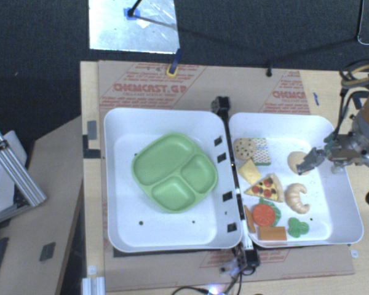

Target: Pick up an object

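A: White plastic, two shallow bins on the table [92, 183]. Nearest in the right bin [347, 226] are a green toy [298, 228], an orange block [271, 233] and a tomato [265, 214], packed close.

B: Behind them a pizza slice [265, 188], a croissant [297, 197], cheese [248, 171], a cookie [251, 147].

A: And the end effector [309, 161] sits over a pale roll [296, 160] near the far side. Open or closed? I cannot tell (its tip is a grey blur against the roll).

B: So the likely target is that roll, lying in the bin, not held.

A: The risk, I'd judge: a rounded toy squirts sideways if the tip lands off-centre, or it nudges the croissant just in front.

B: The left bin [120, 158] has a green plate [174, 172], well apart, so no trouble there.
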Controlling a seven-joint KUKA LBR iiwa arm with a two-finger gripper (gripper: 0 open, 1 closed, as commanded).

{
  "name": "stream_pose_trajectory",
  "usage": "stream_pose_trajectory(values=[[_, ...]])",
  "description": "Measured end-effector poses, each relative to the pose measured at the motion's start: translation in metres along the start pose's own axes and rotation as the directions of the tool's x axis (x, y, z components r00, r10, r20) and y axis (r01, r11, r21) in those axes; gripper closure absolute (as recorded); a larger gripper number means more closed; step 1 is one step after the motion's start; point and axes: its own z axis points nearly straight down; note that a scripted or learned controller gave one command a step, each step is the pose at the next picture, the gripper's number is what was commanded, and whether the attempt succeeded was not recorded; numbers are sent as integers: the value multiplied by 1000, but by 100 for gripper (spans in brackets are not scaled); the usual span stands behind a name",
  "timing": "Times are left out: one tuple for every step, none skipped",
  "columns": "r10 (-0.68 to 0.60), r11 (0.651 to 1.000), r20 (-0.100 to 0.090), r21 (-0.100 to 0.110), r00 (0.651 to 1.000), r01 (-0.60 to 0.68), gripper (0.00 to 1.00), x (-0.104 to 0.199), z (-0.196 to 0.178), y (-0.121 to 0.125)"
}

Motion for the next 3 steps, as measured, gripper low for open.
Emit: stream_pose_trajectory(values=[[-2, 1000, 2, -10, 1000, 2, 0, 0, -5, 2], [0, 1000, 1, -6, 1000, 0, 0, 0, 38, -1], [0, 1000, 1, -4, 1000, 0, 0, 1, 101, 0]])
